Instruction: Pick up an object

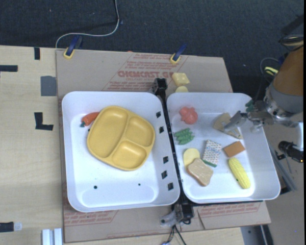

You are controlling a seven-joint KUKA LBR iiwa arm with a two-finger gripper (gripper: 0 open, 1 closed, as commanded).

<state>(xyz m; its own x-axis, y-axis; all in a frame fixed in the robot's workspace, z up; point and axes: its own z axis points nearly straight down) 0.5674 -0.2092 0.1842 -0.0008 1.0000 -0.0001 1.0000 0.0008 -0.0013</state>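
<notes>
1. Camera view: two white bins are seen side by side on the desk (20,137). The left bin (76,188) carries a yellow divided plate (121,137) and an orange piece (90,118) at its upper left.
2. The right bin (260,185) carries the candidate objects: a pink piece (188,115), a green leafy piece (184,135), a pale yellow disc (190,155), a bread slice (200,171), a speckled wedge (211,151), an orange-brown block (233,148), a corn cob (239,172) and a tan piece (223,121).
3. The hand (239,120) is positioned over the upper right part of the right bin, just beside the tan piece. Whether it is open or closed cannot be told; nothing is seen to be held.
4. The tan piece is judged the likely target, being nearest the hand. It appears small, light and rigid, like moulded toy food, with a smooth surface that may slip.
5. It is recommended that the piece be taken across its narrowest span, with contact centred on its body so that it is not tipped or squeezed out sideways.
6. The bin wall near the arm's side is to be avoided during descent.
7. The orange-brown block and speckled wedge lie near; care is advised that they are not nudged.
</notes>
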